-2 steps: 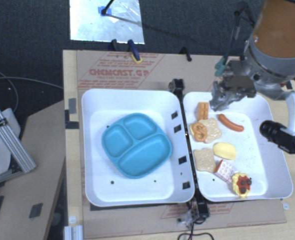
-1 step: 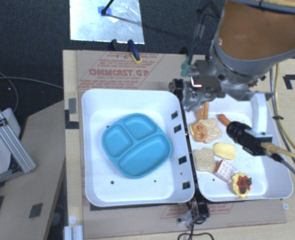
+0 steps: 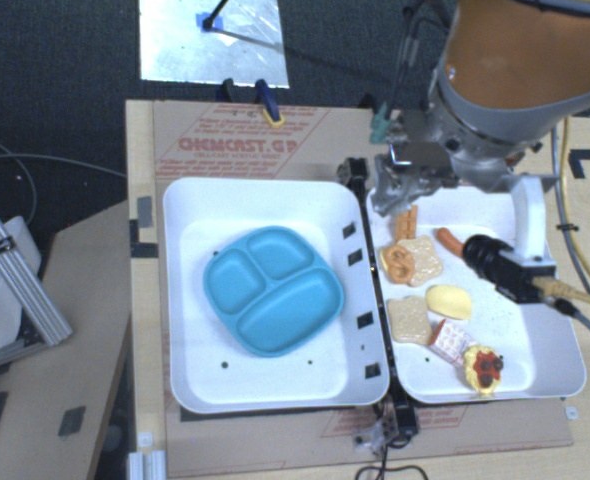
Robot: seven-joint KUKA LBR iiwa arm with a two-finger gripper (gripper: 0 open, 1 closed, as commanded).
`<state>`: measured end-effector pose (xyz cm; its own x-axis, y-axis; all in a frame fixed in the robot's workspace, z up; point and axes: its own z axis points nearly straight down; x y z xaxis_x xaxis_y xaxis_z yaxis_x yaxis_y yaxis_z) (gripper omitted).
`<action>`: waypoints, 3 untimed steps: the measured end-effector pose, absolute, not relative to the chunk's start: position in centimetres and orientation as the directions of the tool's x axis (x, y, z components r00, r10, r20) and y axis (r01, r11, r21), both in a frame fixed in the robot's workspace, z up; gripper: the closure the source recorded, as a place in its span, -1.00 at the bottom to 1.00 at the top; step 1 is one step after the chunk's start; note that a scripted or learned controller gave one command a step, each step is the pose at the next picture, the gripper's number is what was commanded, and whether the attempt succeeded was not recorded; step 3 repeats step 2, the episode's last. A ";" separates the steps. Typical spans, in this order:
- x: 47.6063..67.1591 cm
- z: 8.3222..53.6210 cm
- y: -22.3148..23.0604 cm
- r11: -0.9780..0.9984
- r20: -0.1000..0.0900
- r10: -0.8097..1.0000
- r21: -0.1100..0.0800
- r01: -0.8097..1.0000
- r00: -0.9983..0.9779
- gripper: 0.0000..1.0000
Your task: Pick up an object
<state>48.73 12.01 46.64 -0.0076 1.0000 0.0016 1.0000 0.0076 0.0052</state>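
Toy food pieces (image 3: 427, 268) lie clustered in the right bin (image 3: 550, 363). Gripper (image 3: 393, 196) hovers over that bin's far-left corner; grip state undeterminable. Left bin (image 3: 190, 368) holds a blue divided plate (image 3: 273, 290). Cardboard (image 3: 237, 140) reads "CHEMCAST GP".

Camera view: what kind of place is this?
Probably a robot lab's grasping test bench: two white bins on a board, toy food in the right one, a blue divided plate in the left.
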 end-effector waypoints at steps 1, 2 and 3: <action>48.6 41.5 5.2 -0.006 -0.002 1.000 -0.002 1.000 0.006 1.00; 48.7 40.5 7.5 0.005 0.001 1.000 0.002 1.000 -0.005 1.00; 48.7 40.5 7.5 0.005 0.001 1.000 0.002 1.000 -0.005 1.00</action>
